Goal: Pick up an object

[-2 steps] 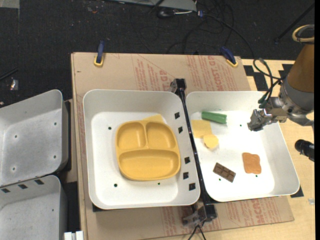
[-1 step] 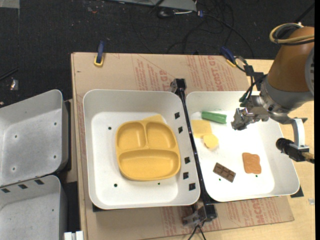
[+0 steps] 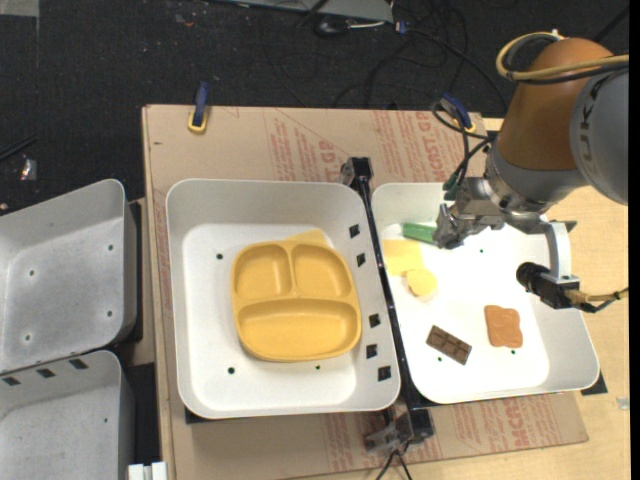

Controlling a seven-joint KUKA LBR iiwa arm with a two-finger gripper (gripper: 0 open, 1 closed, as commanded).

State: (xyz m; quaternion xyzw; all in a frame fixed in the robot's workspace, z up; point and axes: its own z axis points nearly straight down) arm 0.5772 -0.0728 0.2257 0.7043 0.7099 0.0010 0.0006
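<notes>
In the right bin [image 3: 560, 368] lie a green piece [image 3: 417, 232], a pale yellow flat piece [image 3: 398, 256], a yellow round piece [image 3: 422, 284], a brown chocolate bar [image 3: 449, 344] and an orange-brown waffle piece [image 3: 503, 326]. My gripper [image 3: 450, 230] hangs low over the bin's far left part, right beside the green piece. From this angle the wrist covers its fingertips. Nothing can be seen held.
The left bin [image 3: 200, 368] holds a yellow divided plate [image 3: 295, 301]. A black divider with clips [image 3: 378, 298] runs between the bins. Grey metal trays [image 3: 60, 268] sit off the bench at the left. Cardboard lies under both bins.
</notes>
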